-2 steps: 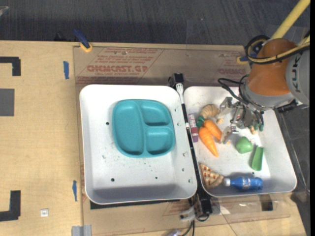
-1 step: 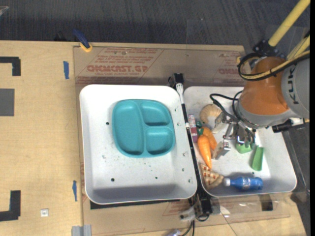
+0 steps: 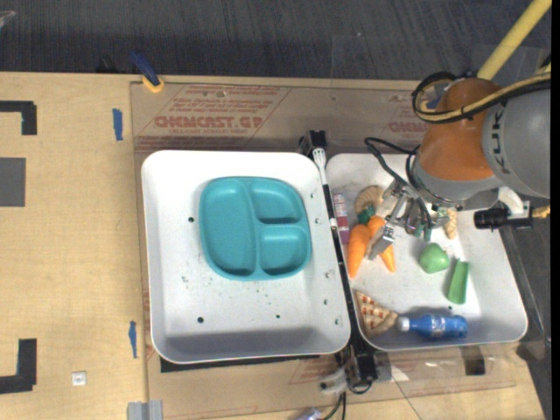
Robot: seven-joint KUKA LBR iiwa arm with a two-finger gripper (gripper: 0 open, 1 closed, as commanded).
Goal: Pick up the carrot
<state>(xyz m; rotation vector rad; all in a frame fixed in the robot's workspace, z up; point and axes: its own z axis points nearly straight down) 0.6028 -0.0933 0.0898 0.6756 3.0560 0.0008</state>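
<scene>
Two white bins sit side by side on the worktop point(image 3: 70, 234); taking the right bin point(image 3: 512, 309) as landmark, the carrot point(image 3: 358, 245) lies inside it near its left wall, approx. mid-length, orange body running up-down w/ the thicker end toward the top. A 2nd orange piece point(image 3: 382, 239) lies just beside the carrot on its right, tilted, partly under the gripper point(image 3: 395, 220), and looks like another carrot, though I can't tell for sure. The gripper hangs over the right bin's upper-middle area, coming off the grey arm point(image 3: 525, 138) w/ the orange band point(image 3: 453, 138) at the bin's upper right. Its metal fingers point(image 3: 383, 243) point down-left, tips very near or touching the 2nd orange piece; whether they're wide or narrow can't be told from this angle, & nothing is clearly seen between them. Other items in the right bin: a green round piece point(image 3: 432, 258) near centre, a green elongated piece point(image 3: 458, 281) just right of it, a blue bottle point(image 3: 436, 325) along the bottom wall, a waffle-like piece point(image 3: 374, 312) at bottom left, and a pink item point(image 3: 341, 221) against the left wall above the carrot. The left bin point(image 3: 175, 313), touching the right bin's left wall, holds a teal divided plate point(image 3: 254, 227) in its upper-middle.
</scene>
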